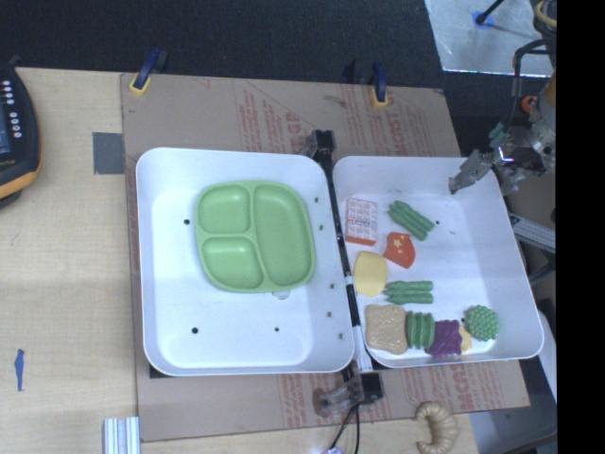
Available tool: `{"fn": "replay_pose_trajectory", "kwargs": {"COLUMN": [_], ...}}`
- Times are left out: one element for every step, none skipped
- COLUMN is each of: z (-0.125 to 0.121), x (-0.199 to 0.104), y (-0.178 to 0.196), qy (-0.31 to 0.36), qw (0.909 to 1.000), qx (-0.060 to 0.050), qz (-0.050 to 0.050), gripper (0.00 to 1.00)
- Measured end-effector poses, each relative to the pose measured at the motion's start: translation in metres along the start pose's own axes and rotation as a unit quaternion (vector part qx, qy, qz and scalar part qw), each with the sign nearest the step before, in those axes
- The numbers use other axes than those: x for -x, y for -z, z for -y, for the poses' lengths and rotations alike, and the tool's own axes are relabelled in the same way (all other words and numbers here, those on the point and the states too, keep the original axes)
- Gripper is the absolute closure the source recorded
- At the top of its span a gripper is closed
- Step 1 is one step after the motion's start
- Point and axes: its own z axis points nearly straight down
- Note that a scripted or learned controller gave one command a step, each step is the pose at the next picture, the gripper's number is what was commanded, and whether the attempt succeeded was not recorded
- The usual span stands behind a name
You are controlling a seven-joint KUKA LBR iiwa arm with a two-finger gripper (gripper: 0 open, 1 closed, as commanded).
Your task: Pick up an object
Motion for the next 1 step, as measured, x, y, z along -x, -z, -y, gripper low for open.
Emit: {"fn": "replay_pose_trajectory", "kwargs": {"z": [-0.0405], "x": [-0.0520], "y": [-0.0747], "qy": [0.003], "qw": [1.0000], "qx": [-0.003], "qz": [-0.001], "gripper": [0.00]}}
